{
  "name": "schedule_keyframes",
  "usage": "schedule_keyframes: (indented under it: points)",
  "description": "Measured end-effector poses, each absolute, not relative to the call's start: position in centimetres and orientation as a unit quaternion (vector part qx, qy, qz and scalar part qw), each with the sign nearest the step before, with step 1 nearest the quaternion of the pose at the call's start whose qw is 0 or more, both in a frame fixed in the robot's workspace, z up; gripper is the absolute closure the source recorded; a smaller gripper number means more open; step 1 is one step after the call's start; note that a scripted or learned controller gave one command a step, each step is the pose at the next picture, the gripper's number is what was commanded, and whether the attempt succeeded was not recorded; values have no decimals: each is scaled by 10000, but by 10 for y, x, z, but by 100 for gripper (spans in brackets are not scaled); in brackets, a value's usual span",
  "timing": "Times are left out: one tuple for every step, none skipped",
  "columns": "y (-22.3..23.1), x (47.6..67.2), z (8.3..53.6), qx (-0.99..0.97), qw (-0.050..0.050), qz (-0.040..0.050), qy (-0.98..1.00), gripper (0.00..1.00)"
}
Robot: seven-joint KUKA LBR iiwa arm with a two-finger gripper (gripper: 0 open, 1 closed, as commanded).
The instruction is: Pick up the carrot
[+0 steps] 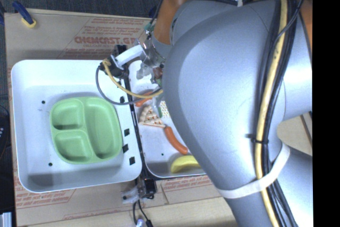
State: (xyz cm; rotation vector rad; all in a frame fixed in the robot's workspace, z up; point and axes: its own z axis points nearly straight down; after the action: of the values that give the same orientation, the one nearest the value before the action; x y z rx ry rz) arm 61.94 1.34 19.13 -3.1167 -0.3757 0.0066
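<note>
The carrot [175, 140] is a slim orange stick lying in the right bin [154, 163], partly under the arm's grey body. The gripper [142, 73] hangs over the upper part of the right bin, above and to the left of the carrot, near the wall between the two bins. Cables and the wrist cover its tip. The carrot lies apart from it, lower in the bin.
A green divided plate [85, 129] sits in the left bin [32, 87]. In the right bin lie a yellow banana-like piece [183, 164], a pizza-like slice [151, 120] and a small orange item [142, 102]. The big grey arm [234, 93] covers most of the right bin.
</note>
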Motion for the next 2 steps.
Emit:
schedule_keyframes:
  points:
    - [44,553,191,-9909,9,34,-1349,0]
    - [82,553,135,-9933,33,24,-1155,0]
